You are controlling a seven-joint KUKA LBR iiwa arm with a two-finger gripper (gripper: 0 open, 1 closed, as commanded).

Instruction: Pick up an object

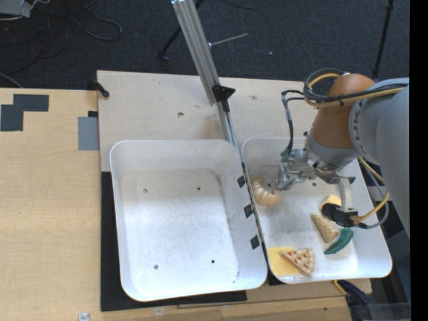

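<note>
From the camera above, the arm [348,122] reached in from the right over the right bin [374,263], its hand [286,178] low near the bin's left wall. Whether the hand was open or closed could not be told at this size. Just left of it, close but with contact unclear, lay a croissant [265,194], tan and curled, against the divider. Farther along the bin sat a waffle wedge [299,259] on a yellow slice [279,261], a cone [325,227] and a green pepper [339,241], well apart from the hand. The left bin [127,179] rested on the tabletop [47,206].

The croissant looked the likely target: probably a light plastic toy, stiff and somewhat slick. Its thick middle seemed the best place to pinch, across the narrow width, though the wall beside it could crowd one side.
</note>
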